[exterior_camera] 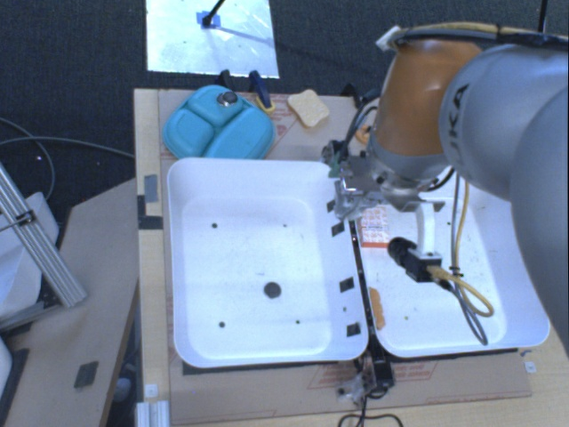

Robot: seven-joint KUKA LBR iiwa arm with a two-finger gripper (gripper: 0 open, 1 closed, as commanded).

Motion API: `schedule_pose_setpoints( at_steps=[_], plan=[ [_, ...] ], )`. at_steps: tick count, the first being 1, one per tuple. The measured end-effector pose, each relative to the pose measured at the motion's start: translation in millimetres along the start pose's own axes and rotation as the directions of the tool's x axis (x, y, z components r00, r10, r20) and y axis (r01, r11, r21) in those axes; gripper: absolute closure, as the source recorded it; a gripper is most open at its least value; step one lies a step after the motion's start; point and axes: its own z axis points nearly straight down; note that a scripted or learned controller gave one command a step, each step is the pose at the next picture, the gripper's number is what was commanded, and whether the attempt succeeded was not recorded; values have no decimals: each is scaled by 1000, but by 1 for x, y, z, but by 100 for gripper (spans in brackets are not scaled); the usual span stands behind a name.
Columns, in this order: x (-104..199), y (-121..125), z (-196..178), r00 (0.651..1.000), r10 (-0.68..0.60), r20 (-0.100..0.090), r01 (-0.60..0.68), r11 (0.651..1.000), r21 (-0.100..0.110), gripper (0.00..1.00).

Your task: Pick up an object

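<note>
My gripper (345, 196) hangs over the left edge of the right bin (507, 327), close to the ridge between the two bins. Just below and right of it lies a small red-and-white packet (374, 227), partly hidden by the wrist. A thin orange piece (377, 308) rests near the right bin's front left corner. A small dark round disc (272, 289) sits on the floor of the left bin (191, 238), well apart from the gripper. I see nothing held in the gripper.
Behind the bins on the bench lie a blue compartment dish (218, 124), a tan sponge-like piece (308, 108) and a blue-handled tool (260, 87). A shiny sheet (209, 25) lies further back. The grey arm (498, 123) covers much of the right bin.
</note>
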Motion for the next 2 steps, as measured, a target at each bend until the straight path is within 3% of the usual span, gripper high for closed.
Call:
schedule_pose_setpoints(
  at_steps=[1, 2],
  plan=[
    [46, -1, 55, 1000, -10, -2, 10, 1000, 1, 100],
    [44, 1, 41, 1000, -8, -2, 7, 1000, -5, 100]
  ],
)
